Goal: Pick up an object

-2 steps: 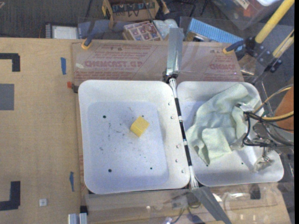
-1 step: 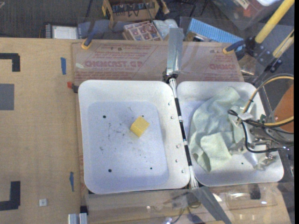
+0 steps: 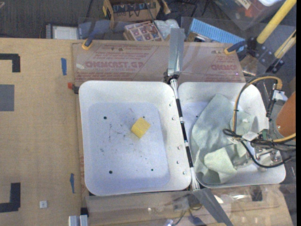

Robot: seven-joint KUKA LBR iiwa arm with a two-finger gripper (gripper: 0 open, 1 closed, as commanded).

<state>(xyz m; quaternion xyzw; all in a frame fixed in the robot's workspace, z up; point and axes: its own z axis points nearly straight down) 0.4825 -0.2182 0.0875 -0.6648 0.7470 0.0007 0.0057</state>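
One small yellow block (image 3: 140,127) lies near the middle of the left bin (image 3: 94,98), tilted so that its corners point up and down in the view. It sits alone on the bin's scuffed white floor, well apart from every wall.

Just beside that bin, across a narrow seam with a row of small fasteners, stands the right bin (image 3: 197,95). A pale green cloth (image 3: 211,135) lies crumpled across much of its floor, bunched into a thick fold toward the near edge.

Over the right side of that cloth the end effector (image 3: 244,147) hangs low, at the end of the arm (image 3: 287,119) that reaches in from the right, its orange band showing at the frame's edge. Black cables (image 3: 242,98) loop around it in a wide arc, and wires and metal fittings crowd the tip, so I cannot tell how far its fingers stand apart, nor whether they have hold of the cloth.

Both bins rest on a surface (image 3: 37,126) of brown board marked with black corner marks and bits of blue tape. Behind them lies a clear plastic sheet with red lettering (image 3: 122,62), and beyond that a clutter of boxes and cables.
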